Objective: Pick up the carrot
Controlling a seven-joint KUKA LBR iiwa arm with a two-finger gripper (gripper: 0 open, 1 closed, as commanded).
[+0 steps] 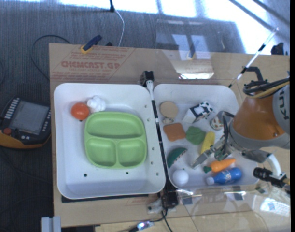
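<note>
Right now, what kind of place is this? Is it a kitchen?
Probably not a kitchen, more likely a robot lab. A grey arm reaches over two white bins of toy food, like a carrot, on a bench. A handheld controller lies on the carpet beside it.

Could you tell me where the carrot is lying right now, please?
The carrot lies in the right bin, near its front right corner, just above the blue bottle and right beside the gripper.
</note>
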